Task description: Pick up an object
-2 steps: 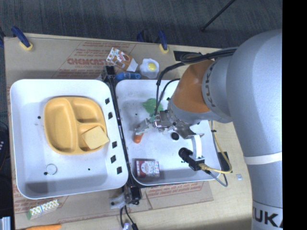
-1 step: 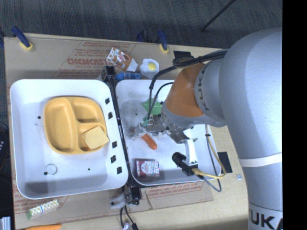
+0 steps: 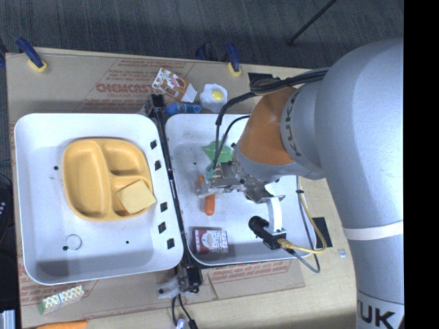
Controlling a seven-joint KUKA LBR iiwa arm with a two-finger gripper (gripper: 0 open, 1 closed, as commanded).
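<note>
My gripper (image 3: 214,184) hangs low in the right bin (image 3: 182,156), at its middle left, under the orange wrist band. An orange carrot-like piece (image 3: 209,203) lies just below the fingertips, and a smaller orange bit (image 3: 199,181) sits to their left. A green item (image 3: 221,152) lies partly under the wrist, above the gripper. A dark red packet (image 3: 210,240) rests near the bin's front edge. The wrist hides most of the gripper.
The left bin (image 3: 34,204) holds a yellow divided tray (image 3: 103,177) with a yellow block (image 3: 136,197) in it. Behind the bins lie a small carton (image 3: 169,83), a blue item (image 3: 183,107) and a yellow-white thing (image 3: 215,95). A black cable plug (image 3: 264,230) hangs beside the arm.
</note>
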